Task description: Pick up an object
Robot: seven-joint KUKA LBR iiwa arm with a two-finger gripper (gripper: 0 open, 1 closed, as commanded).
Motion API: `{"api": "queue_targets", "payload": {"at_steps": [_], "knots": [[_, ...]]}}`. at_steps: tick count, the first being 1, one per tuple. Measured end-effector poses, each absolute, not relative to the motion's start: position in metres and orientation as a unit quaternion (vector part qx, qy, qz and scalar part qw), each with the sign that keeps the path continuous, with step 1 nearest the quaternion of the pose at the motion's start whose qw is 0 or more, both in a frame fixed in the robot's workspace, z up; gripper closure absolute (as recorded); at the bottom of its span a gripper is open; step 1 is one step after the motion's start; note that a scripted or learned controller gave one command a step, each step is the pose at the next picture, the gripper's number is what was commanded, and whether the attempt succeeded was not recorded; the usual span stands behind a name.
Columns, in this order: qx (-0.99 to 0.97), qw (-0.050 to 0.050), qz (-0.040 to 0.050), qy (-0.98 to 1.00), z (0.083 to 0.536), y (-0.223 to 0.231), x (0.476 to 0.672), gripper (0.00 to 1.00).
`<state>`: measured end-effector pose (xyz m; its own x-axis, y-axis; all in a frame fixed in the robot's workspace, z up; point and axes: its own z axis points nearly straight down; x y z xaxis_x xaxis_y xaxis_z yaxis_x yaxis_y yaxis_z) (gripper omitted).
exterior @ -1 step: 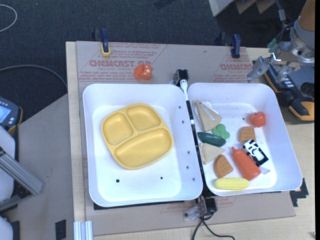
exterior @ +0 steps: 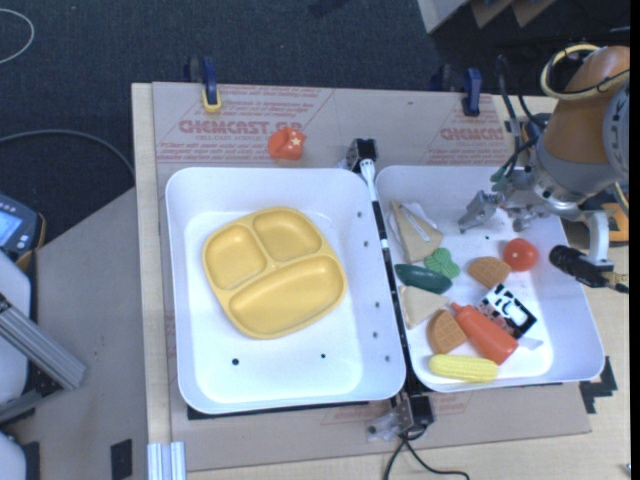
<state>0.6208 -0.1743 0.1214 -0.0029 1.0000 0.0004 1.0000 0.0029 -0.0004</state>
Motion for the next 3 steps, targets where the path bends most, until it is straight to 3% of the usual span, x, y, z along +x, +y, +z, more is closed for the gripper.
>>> {"api": "queue_targets", "payload": {"at_steps": [1, 2, 3], "knots": [[-0.705, 0.006, 0.0016, -0.709, 0.081, -0.100, 0.589, 0.00], [-0.708, 0.004, 0.0022, -0.706, 0.083, -0.106, 0.528, 0.00], [-0.705, -0.001, -0.0009, -0.709, 0.083, -0.091, 0.597, 0.00]]}}
